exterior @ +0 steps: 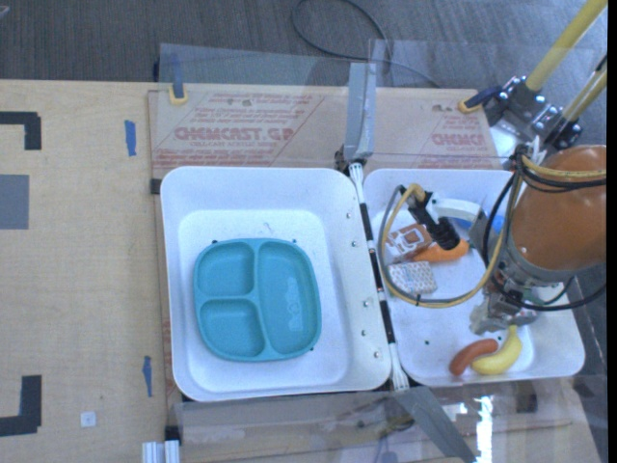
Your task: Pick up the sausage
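Sausage (469,357) beside banana (500,357); fingers (495,318) just above, spread unclear; board (246,125) reads "CHEMCAST GP".

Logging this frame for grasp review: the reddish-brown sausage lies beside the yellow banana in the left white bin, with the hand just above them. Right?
Not quite. The camera view shows the reddish-brown sausage beside the yellow banana in the right white bin, not the left. The hand is indeed just above them.
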`<action>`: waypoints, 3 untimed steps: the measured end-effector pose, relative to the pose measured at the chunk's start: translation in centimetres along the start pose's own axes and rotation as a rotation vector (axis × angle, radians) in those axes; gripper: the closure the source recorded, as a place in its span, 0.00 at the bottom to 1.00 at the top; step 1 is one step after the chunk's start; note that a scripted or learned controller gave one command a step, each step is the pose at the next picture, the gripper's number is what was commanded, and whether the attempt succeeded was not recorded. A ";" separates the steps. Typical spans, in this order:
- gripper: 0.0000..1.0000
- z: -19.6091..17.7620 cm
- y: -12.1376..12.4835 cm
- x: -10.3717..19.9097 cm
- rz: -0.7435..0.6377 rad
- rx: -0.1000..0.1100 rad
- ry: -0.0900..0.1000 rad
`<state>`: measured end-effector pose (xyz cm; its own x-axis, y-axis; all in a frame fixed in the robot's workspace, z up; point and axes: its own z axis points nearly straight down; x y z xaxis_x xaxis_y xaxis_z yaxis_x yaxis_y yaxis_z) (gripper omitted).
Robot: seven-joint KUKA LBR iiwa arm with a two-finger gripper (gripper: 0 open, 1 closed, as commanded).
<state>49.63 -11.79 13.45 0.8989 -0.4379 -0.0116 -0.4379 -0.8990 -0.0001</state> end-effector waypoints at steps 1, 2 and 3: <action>1.00 -0.1 -0.1 7.4 -0.256 0.004 0.008; 1.00 0.9 -0.6 0.8 -0.247 0.000 0.000; 1.00 4.7 -3.7 3.5 -0.035 -0.002 0.010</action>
<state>54.35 -9.97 8.73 0.9138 -0.4061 -0.0020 -0.4061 -0.9138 0.0016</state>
